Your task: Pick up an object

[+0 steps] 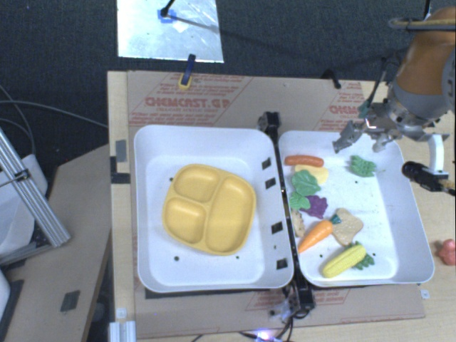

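My gripper (363,135) hangs spread wide and empty over the right bin's (413,219) far edge. Nearest lies the corn (344,260), then the carrot (315,235); both look light, stiff, slick plastic. I'd pinch the carrot across its middle. Farther off lies the sausage (304,160).

Two white bins: left bin (146,212), right bin (406,219). Left of the central divider (281,198): one yellow sectioned plate (209,208). Right of it: one sausage (304,160), one carrot (315,234), one corn cob (345,259), two green leafy pieces (363,166) (305,184), one purple piece (316,206), one tan slice (348,226).
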Robot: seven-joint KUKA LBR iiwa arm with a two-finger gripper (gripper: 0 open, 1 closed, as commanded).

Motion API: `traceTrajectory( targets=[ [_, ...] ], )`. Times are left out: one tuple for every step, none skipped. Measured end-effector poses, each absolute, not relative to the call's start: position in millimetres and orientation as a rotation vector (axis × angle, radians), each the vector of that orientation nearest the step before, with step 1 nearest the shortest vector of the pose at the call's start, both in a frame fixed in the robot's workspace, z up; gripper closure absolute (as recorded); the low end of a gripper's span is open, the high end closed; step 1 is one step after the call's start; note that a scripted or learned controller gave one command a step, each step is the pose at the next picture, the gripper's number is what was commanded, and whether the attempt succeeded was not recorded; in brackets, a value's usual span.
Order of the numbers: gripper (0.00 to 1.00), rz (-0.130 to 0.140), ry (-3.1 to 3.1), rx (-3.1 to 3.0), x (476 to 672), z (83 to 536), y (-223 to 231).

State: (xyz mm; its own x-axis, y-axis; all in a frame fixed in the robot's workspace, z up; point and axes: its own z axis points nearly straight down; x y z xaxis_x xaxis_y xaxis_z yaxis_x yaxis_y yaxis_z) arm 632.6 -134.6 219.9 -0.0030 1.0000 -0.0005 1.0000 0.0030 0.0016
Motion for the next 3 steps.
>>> traceTrajectory(
  targets=[
    [0.00,-0.009,2.229,2.229,563.9,122.6,-120.2],
    [0.00,0.017,2.229,2.203,517.8,275.5,-52.9],
    [0.00,-0.004,2.237,2.216,490.6,188.5,-0.5]
  ],
)
